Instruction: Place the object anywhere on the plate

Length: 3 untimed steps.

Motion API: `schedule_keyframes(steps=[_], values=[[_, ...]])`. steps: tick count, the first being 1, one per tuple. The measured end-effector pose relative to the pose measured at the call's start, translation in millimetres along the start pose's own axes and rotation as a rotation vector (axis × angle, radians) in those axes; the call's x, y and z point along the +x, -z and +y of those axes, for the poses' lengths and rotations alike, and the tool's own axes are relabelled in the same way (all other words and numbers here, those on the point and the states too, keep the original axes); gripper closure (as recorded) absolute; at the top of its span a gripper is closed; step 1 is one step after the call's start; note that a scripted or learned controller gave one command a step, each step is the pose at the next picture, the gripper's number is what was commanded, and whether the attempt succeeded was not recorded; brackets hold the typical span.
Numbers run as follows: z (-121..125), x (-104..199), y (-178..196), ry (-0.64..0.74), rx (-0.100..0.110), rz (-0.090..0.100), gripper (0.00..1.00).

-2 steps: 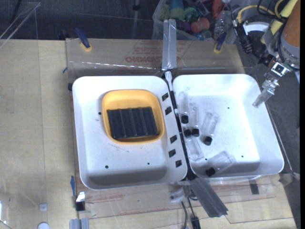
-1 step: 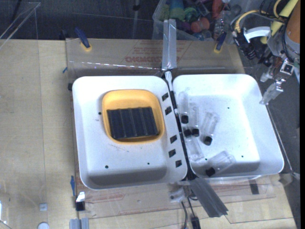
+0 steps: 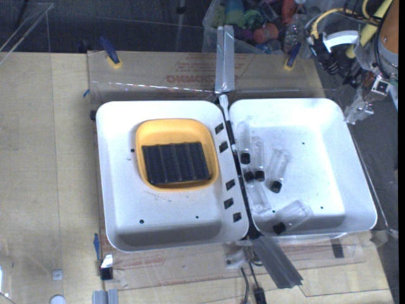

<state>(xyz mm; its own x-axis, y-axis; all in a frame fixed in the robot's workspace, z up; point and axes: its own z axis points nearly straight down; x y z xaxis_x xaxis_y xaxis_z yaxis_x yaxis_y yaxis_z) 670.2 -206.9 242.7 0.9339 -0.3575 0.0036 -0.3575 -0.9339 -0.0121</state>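
On the pale table [image 3: 44,170], the left bin [image 3: 114,170] holds a yellow plate [image 3: 147,132] with a dark ribbed slab [image 3: 176,163] lying flat on it. In the right bin [image 3: 329,170], a few clear vials [image 3: 278,163] with black caps lie near its left wall, beside the divider. These are probably the things to move. The end effector [image 3: 357,106] hangs at the bin's far right corner, above the rim. I cannot tell how open it is or whether it holds anything. The vials lie left of it and nearer the front, and the plate is farther left again.
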Motion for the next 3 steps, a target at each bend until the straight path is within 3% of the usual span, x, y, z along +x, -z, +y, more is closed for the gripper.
schedule_keyframes(steps=[1, 2, 3], values=[[2.8, -0.7, 11.1, 0.090, -0.006, -0.002, 1.00], [-5.4, -6.1, -55.2, 0.165, -0.007, -0.008, 1.00], [12.2, 2.5, 4.9, 0.155, -0.006, -0.003, 1.00]])
